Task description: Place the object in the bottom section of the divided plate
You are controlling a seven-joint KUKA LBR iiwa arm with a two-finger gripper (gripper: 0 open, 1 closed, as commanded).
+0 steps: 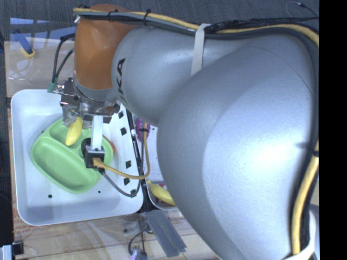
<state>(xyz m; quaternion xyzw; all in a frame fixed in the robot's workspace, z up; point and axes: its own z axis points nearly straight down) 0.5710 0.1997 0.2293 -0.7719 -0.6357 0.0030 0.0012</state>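
Grey arm point(227, 123) low over green divided plate point(62, 161)

A small yellow banana point(74, 132) lay tilted over the upper part of the green divided plate point(64, 164).

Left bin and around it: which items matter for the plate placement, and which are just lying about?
Job items:
- green divided plate in the left bin
- yellow banana-shaped object at the plate's upper part, just below the gripper

Lying about:
- yellow object in the right bin, partly behind the arm
- purple item beside it
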